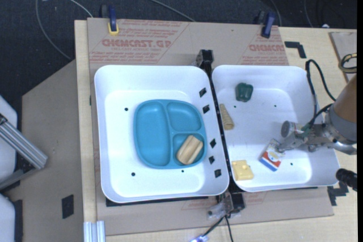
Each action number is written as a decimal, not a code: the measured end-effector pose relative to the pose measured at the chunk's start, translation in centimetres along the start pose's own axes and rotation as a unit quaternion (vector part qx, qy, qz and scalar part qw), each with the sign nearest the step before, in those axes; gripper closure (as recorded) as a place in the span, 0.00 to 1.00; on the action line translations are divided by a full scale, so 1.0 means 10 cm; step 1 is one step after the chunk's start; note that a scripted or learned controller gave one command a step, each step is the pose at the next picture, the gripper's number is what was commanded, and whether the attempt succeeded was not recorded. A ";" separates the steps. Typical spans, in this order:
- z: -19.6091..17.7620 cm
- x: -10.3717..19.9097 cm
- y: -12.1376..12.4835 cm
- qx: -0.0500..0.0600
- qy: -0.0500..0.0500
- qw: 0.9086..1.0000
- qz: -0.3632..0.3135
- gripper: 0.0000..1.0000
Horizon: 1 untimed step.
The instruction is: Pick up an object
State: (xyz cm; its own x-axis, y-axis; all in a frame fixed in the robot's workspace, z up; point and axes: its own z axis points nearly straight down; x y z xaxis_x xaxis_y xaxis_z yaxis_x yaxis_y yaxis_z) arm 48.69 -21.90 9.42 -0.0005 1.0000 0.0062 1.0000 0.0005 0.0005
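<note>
My gripper (282, 145) reaches in from the right and hovers low in the right bin (295, 79), just above and to the right of a small red, white and blue packet (270, 160). The packet lies on the bin floor, apart from the gripper as far as I can tell. A yellow block (242, 169) lies near the bin's front left corner. A tan cylinder (226, 117) rests along the left wall, and a dark green object (244, 92) sits toward the back.
The left bin (113, 122) holds a blue divided plate (156, 133) with a tan bread-like piece (190, 149) in its front right compartment. Black clips line the wall between the bins. Cables run along the right bin's far edge.
</note>
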 end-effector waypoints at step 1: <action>-0.14 -0.01 0.01 -0.003 -0.002 1.000 0.000 1.00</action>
State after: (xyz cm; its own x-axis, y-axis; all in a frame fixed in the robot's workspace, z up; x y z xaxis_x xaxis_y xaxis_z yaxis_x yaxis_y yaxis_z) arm 48.84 -22.00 10.82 -0.0013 1.0000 0.0021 1.0000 0.0013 0.0068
